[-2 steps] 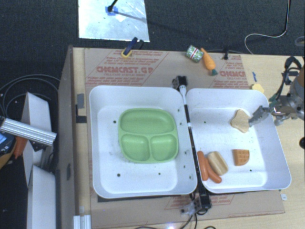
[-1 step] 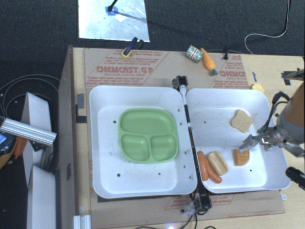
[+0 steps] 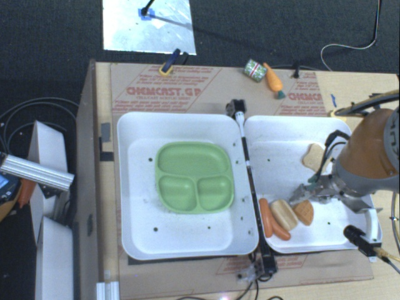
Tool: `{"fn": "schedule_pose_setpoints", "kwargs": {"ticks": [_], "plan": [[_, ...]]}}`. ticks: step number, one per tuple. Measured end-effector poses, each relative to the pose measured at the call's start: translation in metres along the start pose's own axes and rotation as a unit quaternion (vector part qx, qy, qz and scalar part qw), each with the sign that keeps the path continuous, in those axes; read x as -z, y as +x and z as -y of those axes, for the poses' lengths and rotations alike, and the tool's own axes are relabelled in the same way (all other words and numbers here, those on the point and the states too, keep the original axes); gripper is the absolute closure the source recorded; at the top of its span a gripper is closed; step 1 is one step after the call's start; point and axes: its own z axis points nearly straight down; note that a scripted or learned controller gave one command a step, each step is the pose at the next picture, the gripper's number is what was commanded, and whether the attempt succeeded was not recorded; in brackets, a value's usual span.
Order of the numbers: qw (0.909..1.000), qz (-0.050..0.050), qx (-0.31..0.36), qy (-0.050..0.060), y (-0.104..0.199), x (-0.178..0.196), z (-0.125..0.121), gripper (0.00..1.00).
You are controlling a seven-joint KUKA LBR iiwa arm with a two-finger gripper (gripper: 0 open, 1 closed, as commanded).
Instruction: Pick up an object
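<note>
The right bin (image 3: 284, 130) holds a red sausage (image 3: 267, 216) beside a tan bun (image 3: 282, 214), a round brown piece of toy food (image 3: 305, 213), and a pale slice of bread (image 3: 312, 156) near the far right wall. My gripper (image 3: 307, 194) reaches in from the right and hangs low just behind the round brown piece and the bun. Nothing visibly sits in its grasp. The arm's orange band (image 3: 375, 149) covers the bin's right side.
The left bin (image 3: 139, 167) carries a green divided plate (image 3: 194, 177). Behind the bins, on the cardboard, lie a small green can (image 3: 254, 69), an orange toy carrot (image 3: 273, 79) and a yellow-and-blue clip (image 3: 170, 63). A black divider bar (image 3: 245, 161) runs between the bins.
</note>
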Motion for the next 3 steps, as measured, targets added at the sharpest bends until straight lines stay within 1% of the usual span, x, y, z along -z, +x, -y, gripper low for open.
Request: {"fn": "schedule_pose_setpoints", "kwargs": {"ticks": [1,2,3], "plan": [[1.0000,0.001,-0.002,0.000,-0.054,0.000,0.007,0.00],[1.0000,0.001,0.000,-0.002,-0.042,0.161,0.017,0.00],[1.0000,0.000,0.000,0.002,-0.026,0.036,-0.020,0.00]]}}
